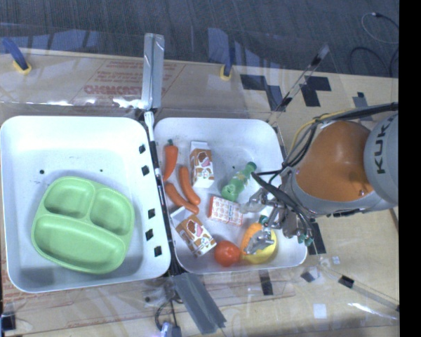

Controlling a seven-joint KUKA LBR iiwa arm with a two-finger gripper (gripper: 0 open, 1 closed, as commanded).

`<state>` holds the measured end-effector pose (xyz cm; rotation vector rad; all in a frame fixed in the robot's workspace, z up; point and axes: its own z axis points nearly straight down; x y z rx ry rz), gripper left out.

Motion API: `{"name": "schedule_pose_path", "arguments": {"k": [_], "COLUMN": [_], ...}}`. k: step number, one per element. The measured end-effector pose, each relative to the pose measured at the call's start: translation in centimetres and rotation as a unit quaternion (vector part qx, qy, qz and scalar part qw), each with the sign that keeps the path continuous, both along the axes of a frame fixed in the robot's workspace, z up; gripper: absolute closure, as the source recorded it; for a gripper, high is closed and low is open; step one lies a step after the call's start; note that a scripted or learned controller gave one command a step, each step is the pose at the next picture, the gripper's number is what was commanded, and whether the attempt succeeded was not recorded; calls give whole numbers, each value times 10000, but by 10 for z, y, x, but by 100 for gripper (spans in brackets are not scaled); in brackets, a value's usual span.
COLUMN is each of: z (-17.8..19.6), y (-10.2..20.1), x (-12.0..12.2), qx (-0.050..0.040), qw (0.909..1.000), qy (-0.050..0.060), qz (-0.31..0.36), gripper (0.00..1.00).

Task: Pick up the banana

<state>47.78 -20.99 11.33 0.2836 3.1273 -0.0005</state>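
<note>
divided tray (pixel 84 223) lying in the left bin (pixel 14 139), banana (pixel 262 250) sitting in the right bin (pixel 266 128) just right of the tomato (pixel 227 253), gripper (pixel 266 225) hovering above the banana

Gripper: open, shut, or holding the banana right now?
Gripper: low in the right bin, right over the banana; open, shut or holding cannot be told from this view.
</note>
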Motion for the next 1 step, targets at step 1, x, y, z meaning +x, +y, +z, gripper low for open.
{"name": "schedule_pose_path", "arguments": {"k": [1], "z": [0], "y": [0], "x": [0], "qx": [0], "qw": [10000], "qy": [0], "qz": [0], "gripper": [0]}}
